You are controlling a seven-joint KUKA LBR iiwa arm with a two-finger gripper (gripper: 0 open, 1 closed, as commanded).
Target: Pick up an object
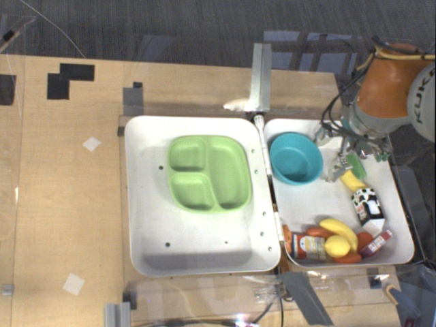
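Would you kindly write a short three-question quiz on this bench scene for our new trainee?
1. True or false: the green tray lies in the left bin.
2. Which bin holds the blue bowl? A) left B) right
3. Fill in: the end effector hangs over the ____ bin.

Key: 1 true; 2 B, the right bin; 3 right.

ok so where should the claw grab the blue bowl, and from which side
Probably the blue bowl's rim, coming straight down from above with one finger inside and one outside. It sits upright and open, so the thin rim is the only narrow edge; the body looks too wide to span. The right part of the rim seems best: the left part sits close to the right bin's wall.
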